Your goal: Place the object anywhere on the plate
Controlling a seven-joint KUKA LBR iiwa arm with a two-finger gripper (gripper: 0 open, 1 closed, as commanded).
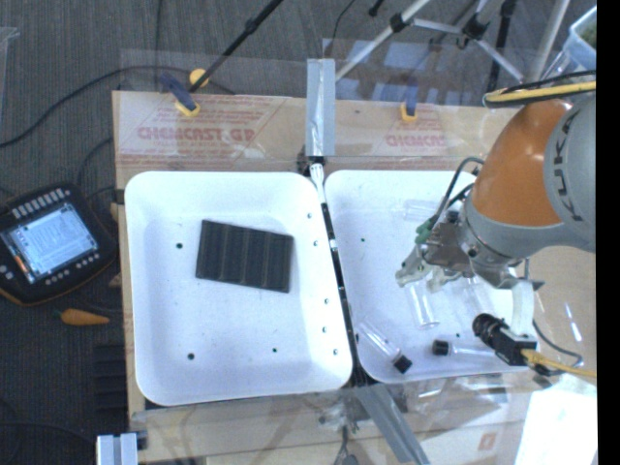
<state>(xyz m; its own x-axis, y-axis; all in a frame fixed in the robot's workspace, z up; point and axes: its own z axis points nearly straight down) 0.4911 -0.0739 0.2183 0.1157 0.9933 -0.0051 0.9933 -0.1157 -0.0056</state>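
The arm (542, 177) reaches in from the right and bends down over the right bin (378, 211), its end effector (426, 277) low above the bin floor. Whether its fingers are open or closed, I cannot tell. 2 white bins sit side by side on the desk (232, 129). 1 dark ridged plate (244, 256) lies in the left bin (155, 260). About 3 clear tubes with black caps (386, 349) lie in the right bin, near its front edge.
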